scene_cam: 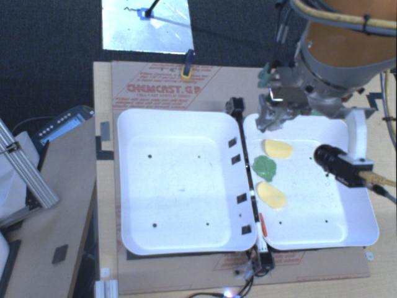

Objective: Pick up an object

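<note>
Bench first: cardboard sheet with red print under two shallow white bins, dark carpet behind, a shiny metal plate at top centre of the frame.

Your gripper sits at the upper left corner of the right bin, hanging off the grey wrist under the orange band in the upper right of the frame. You can't tell from this angle how it's set; the tips blur into the wrist hardware. Nothing visibly held.

Just below it you've got three flat pieces in the right bin, all near the divider:
- yellow oval piece, nearest the gripper, apart from it
- green piece, irregular, leaf-like, just below the first
- second yellow piece, just below the green one, looks to be touching it or nearly

A small orange sliver lies by the divider lower down.

Left bin shows small dark dots on its floor. Black clips run down the seam between the bins. A black cylindrical part on a white bracket overhangs the right bin's right side. At the left edge of the frame you see a grey device with buttons.
</note>
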Motion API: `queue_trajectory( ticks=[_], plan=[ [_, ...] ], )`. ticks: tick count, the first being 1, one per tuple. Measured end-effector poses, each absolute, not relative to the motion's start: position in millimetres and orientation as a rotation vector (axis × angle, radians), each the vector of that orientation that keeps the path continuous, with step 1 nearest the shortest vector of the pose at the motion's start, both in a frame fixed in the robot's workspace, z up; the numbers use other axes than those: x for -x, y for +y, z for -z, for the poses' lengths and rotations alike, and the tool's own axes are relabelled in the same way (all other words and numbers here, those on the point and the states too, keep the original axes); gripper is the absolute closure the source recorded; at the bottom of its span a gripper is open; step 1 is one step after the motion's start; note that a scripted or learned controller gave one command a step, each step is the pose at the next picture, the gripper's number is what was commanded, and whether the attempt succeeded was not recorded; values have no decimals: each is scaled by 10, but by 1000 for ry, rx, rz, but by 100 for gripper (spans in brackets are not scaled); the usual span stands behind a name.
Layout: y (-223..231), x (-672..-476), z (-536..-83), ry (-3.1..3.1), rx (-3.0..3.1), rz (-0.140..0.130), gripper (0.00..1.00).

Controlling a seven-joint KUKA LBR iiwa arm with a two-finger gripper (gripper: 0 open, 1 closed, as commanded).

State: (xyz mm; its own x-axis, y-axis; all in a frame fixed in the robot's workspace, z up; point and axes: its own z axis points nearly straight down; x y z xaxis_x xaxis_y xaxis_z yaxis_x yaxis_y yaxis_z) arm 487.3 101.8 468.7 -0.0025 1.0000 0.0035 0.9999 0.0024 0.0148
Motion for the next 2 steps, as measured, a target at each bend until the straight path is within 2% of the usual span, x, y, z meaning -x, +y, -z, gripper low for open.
queue_trajectory(
  ticks=[1, 2],
  plan=[
    [1658, -5005, -5395, 2230, -2208, -17, 100],
    [390, -5100, -5353, 2206, -2231, 0, 100]
  ],
)
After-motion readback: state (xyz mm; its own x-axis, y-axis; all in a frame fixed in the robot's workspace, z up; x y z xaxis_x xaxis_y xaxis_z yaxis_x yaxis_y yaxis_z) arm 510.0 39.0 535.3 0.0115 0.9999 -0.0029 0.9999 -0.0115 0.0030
